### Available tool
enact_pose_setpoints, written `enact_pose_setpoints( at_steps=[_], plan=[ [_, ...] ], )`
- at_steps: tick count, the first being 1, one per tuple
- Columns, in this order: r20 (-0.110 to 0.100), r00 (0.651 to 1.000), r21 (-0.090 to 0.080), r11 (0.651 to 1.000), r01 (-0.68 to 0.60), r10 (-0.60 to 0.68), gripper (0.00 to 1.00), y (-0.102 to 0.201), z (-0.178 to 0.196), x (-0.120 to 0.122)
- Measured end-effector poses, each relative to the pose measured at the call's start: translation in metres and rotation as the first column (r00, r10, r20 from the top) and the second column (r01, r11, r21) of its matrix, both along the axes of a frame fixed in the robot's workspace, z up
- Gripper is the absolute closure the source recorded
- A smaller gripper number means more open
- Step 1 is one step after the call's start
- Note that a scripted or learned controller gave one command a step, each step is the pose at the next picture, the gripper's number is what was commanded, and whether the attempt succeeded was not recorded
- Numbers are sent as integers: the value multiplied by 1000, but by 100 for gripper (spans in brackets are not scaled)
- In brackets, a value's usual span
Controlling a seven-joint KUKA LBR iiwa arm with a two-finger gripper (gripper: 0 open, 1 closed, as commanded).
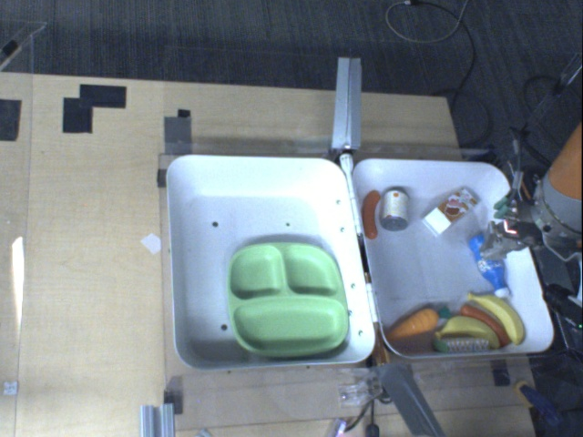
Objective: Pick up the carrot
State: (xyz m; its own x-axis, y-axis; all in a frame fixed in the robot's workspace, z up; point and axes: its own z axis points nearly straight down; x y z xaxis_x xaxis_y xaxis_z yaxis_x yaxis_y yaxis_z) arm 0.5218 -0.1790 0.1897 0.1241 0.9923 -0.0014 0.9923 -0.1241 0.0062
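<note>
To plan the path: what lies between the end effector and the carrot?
In the camera view, the end effector sits at the right bin's far right edge. Toward the carrot lies bare white floor; the bananas lie just beside that line.

Carrot (415,322) in right bin (401,271); end effector (506,232) probably above.

This looks like a robotics lab rather than a home. A pale wooden desk (82,271) carries two white bins (191,271) fixed side by side to a metal rail (347,103). Black marker shapes (91,106) are stuck on the desk top. A loose cable (437,16) lies on dark grey carpet (228,16) behind it.
</note>
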Motion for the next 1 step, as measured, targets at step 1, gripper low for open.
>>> enact_pose_setpoints(
  at_steps=[1],
  plan=[
    [1, 984, 0, 984, 180, -180, 100, -23, 74, -34]
  ],
)
